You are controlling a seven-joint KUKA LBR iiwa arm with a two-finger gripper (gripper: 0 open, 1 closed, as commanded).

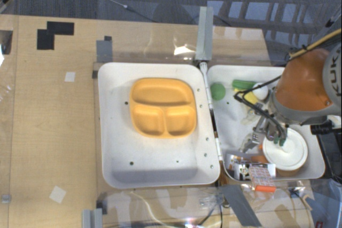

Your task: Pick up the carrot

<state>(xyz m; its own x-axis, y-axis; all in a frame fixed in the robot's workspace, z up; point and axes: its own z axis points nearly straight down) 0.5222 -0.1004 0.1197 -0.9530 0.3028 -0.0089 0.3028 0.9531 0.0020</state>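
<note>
An orange piece that looks like the carrot (259, 158) lies near the front of the right bin (227, 115). It is wedged between a white plate (286, 151) and a printed packet (252, 171), and is partly hidden. My gripper (255, 141) hangs just above and behind it, low over the bin floor, below the orange-banded wrist (302, 85). Nothing can be made out in the gripper's grasp. A second small orange-red piece (264, 188) sits on the bin's front rim.
A green ball (217, 91) and a green oblong item (244, 84) lie at the back of the right bin. The left bin (115, 125) holds a yellow divided tray (163, 107). Cables trail from the wrist over the right bin.
</note>
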